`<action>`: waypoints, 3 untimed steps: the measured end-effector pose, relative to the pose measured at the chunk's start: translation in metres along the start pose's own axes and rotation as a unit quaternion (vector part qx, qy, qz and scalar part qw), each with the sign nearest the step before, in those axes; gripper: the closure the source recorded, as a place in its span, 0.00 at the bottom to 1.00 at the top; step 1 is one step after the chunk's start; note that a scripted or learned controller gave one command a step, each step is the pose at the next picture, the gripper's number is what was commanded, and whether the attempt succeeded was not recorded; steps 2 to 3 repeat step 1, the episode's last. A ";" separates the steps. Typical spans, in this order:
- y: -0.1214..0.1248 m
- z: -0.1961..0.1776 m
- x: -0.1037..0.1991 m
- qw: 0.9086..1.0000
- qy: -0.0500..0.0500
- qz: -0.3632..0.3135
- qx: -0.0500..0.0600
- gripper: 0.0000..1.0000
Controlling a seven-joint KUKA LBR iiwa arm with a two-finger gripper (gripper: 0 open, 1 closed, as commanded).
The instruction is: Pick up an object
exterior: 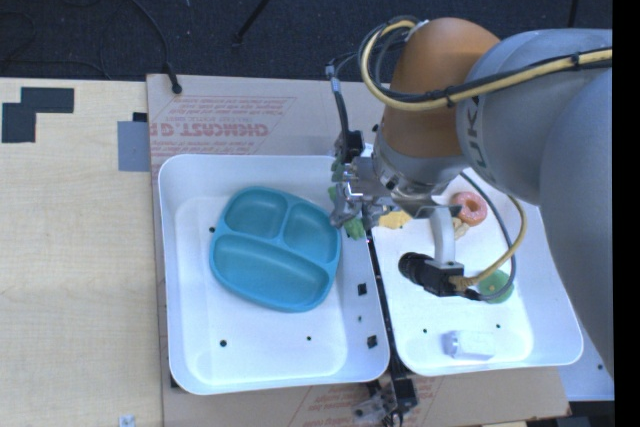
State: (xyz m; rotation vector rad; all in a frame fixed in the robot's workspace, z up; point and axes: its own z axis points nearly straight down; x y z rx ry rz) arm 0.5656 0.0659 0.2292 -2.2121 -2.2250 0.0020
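Objects for picking lie in both bins: a blue divided plate (275,248) in the left bin (190,335), a pink ring (468,208) and small white block (467,344) in the right bin (545,340). Claw (350,205) hangs over the dividing rims by the plate's edge; I cannot tell its opening. It might strike a rim, or skid off the plate.

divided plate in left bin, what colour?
Light blue, plain; the three-compartment plastic plate shows clearly in the camera view.
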 end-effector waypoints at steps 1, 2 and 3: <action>0.027 0.002 0.043 1.000 -0.001 0.001 0.000 1.00; 0.027 0.002 0.043 1.000 -0.001 0.001 0.000 1.00; 0.027 0.002 0.043 1.000 -0.001 0.001 0.000 1.00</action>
